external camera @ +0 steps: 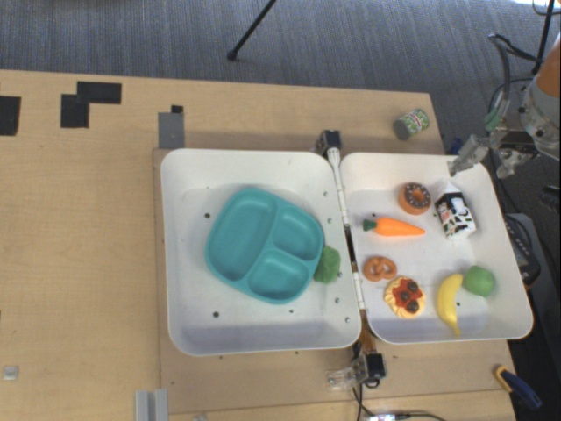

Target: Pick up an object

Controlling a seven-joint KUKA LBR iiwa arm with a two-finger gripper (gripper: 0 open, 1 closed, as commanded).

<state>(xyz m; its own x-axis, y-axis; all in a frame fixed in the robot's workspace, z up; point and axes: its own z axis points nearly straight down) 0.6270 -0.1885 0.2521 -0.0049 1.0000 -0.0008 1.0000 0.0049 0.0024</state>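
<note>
One cow-print carton [454,215] just below fingers [465,158]; finger state unclear, nothing held.

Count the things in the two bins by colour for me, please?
Orange: 1, carrot
Yellow: 1, banana
Green: 2, apple, green lump
Teal: 1, tray
Brown: 2, donut, pretzel
Red-topped: 1, pizza
Black-and-white: 1, carton
Total: 9

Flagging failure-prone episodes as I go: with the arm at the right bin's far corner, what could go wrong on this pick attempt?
1. The banana touches the green ball, so a grasp there might catch both or knock one away.
2. The end effector sits by the right bin's rim; descending there could strike it.
3. The pretzel and pizza lie flat and may slip out.
</note>
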